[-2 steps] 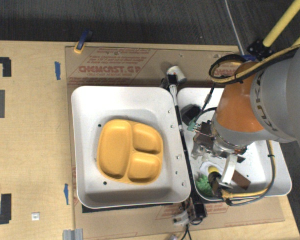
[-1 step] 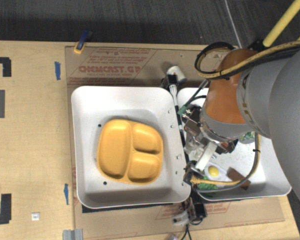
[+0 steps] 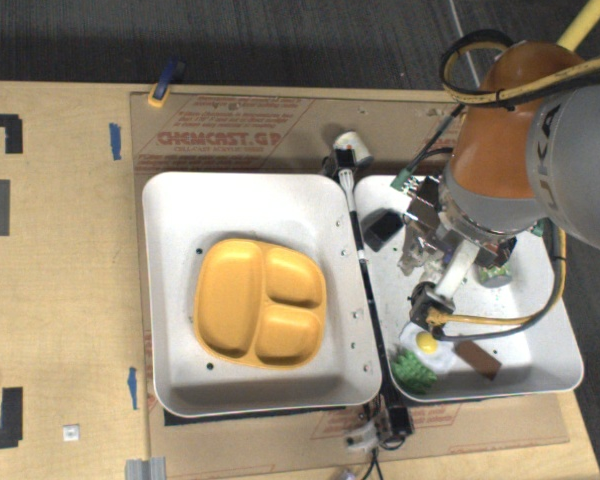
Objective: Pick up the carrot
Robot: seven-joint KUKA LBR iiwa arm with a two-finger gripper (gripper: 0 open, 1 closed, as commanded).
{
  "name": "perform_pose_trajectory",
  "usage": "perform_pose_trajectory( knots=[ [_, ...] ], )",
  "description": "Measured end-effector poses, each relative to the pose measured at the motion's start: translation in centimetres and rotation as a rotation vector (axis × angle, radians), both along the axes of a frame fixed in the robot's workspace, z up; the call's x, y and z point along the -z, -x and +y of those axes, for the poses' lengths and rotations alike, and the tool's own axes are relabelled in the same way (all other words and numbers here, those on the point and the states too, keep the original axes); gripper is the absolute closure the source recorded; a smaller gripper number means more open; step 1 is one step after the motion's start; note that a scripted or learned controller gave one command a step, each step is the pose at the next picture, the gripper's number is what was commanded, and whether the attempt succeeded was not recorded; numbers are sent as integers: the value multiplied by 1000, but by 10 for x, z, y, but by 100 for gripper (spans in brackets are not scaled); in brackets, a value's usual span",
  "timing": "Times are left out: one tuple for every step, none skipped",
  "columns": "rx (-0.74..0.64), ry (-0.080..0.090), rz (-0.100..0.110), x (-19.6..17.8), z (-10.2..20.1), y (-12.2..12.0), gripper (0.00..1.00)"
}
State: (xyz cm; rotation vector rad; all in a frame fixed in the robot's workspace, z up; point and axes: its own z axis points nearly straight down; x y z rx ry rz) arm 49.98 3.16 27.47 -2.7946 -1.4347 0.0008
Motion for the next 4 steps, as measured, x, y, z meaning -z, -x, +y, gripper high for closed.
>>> perform_pose_trajectory(
  knots=[
    [96,-1,3,63,61,21,100],
    [370,0,0,23,75,20,100],
    [424,0,4,83,66,21,100],
    [584,0,2,91,73,12,100]
  ],
)
